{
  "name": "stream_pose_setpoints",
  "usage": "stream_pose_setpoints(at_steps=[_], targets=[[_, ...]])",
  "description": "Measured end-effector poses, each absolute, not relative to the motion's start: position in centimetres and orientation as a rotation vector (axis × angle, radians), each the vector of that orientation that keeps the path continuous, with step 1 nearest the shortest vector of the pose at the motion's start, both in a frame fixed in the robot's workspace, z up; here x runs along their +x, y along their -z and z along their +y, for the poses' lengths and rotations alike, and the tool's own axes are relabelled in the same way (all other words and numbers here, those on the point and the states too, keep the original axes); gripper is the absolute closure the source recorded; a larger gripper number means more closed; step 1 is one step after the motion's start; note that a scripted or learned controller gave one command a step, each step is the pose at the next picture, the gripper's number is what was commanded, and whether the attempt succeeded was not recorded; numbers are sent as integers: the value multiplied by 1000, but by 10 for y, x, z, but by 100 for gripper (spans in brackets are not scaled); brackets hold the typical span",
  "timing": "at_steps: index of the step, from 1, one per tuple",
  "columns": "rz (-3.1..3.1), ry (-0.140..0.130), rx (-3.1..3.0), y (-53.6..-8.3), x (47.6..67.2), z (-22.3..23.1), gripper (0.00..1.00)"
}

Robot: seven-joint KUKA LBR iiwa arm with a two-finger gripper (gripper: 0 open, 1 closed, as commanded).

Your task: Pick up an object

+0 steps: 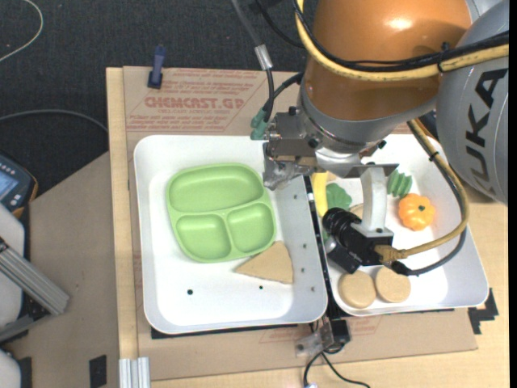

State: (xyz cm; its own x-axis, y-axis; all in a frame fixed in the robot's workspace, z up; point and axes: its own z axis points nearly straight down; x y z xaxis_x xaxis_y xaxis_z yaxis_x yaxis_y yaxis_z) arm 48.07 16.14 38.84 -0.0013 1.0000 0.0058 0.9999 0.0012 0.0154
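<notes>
Dark carpeted floor (73, 31) surrounds a tan tabletop (113, 192). On it lies a brown board (194, 95) printed with red lettering, with a blue clip (156, 67) at its far left corner. Two shallow white bins sit on the board side by side.

The left bin (149, 241) holds a light green divided plate (218, 212), a tan wedge (268, 265) just beside the plate's near right corner, and a small black speck (190, 291) near the front. The right bin (464, 261) holds two tan round discs (358, 290) touching each other at the front, and a small orange pumpkin (415, 211) toward the right. A yellow piece (321, 192) lies close to the wall shared by the bins, with a green leafy piece (339, 196) beside it and another green piece (400, 183) farther back, near the pumpkin.

The grey arm with its orange band reaches in from the upper right. The gripper (283, 168) hangs over the shared wall between the bins, toward the back. The far right corner of the green plate lies just to its left and the yellow piece just to its right. Nothing can be seen between the jaws, and I cannot tell whether they are apart or together.
</notes>
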Motion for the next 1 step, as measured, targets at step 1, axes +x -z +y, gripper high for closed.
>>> stream_pose_setpoints(at_steps=[1], targets=[[2218, 15, 2231, -303, 495, 132, 100]])
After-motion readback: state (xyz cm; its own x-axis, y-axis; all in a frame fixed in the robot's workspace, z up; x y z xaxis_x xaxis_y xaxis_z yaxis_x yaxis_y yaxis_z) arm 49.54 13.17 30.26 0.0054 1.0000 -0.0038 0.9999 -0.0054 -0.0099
